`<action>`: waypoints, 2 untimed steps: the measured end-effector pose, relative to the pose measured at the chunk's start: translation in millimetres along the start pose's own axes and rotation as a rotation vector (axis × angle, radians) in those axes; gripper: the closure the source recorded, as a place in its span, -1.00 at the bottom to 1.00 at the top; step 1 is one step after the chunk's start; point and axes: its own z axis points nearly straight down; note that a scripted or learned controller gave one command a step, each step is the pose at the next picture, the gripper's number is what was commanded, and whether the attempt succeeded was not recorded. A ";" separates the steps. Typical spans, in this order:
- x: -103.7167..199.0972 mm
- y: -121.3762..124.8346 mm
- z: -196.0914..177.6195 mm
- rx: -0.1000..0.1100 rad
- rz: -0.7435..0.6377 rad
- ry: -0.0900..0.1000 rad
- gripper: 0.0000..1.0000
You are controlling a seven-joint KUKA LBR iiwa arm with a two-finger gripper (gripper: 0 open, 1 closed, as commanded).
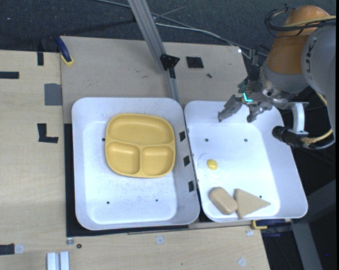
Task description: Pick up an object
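2 white bins sit side by side on the bench (pixel 23 167). The left bin (pixel 88 207) holds a yellow tray (pixel 140 145) with 3 compartments, lying flat toward that bin's far edge. The right bin (pixel 282 179) holds 3 things: a small yellow ball (pixel 212 164) near its middle, closer to its left wall, and a tan roll (pixel 222 200) and a tan wedge (pixel 249 202) just beside each other along its near edge. The arm (pixel 302 44) reaches over the right bin's far right corner. Its gripper (pixel 237 115) hangs above the far edge with its 2 fingers spread apart and nothing between them, well apart from the ball, roll and wedge.
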 end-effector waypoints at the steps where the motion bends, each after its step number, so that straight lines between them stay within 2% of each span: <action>1: 0.0 0.6 -1.1 -0.003 0.000 0.000 -1.00; 2: -5.7 -4.5 45.5 0.001 0.001 -0.002 -1.00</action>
